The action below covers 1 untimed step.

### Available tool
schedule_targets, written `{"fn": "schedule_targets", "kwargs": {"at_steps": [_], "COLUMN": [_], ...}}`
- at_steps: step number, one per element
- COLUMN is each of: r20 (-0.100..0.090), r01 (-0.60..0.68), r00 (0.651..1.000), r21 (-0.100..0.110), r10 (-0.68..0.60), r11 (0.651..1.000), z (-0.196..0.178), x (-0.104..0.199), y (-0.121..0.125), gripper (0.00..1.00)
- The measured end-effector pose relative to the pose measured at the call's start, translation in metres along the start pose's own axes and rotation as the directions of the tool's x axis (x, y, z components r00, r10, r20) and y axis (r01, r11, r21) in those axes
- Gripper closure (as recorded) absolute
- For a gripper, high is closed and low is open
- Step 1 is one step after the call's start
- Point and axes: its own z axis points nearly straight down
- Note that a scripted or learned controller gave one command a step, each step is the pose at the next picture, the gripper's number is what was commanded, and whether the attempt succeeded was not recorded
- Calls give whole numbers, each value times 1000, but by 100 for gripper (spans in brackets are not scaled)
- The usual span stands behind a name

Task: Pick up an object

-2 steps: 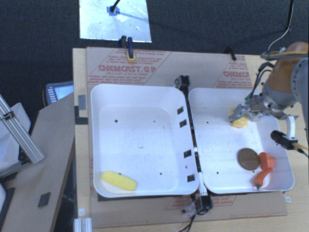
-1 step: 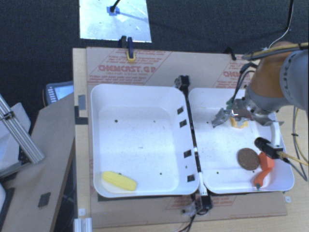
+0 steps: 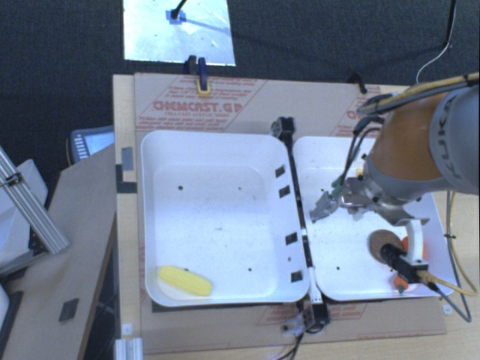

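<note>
While arm hangs over right bin point(image 3: 330, 156), gripper point(image 3: 324, 205) sits low near divider; finger state unclear, nothing visibly pinched. Candidates: yellow corn-like piece point(image 3: 184, 280) in left bin point(image 3: 217, 142) front corner; brown disc point(image 3: 384, 242), orange-white item point(image 3: 412, 253) right, nearer.

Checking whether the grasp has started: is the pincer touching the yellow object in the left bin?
Apart. The camera view shows the pincer over the right bin, while the yellow object lies in the left bin's near corner, the divider between them.
</note>
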Motion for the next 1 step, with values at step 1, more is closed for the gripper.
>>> {"fn": "schedule_targets", "kwargs": {"at_steps": [1], "r20": [4], "r01": [-6], "r00": [1000], "r21": [-4], "r10": [6], "r11": [1000], "z": [-8], "x": [-5], "y": [4], "gripper": [100]}}
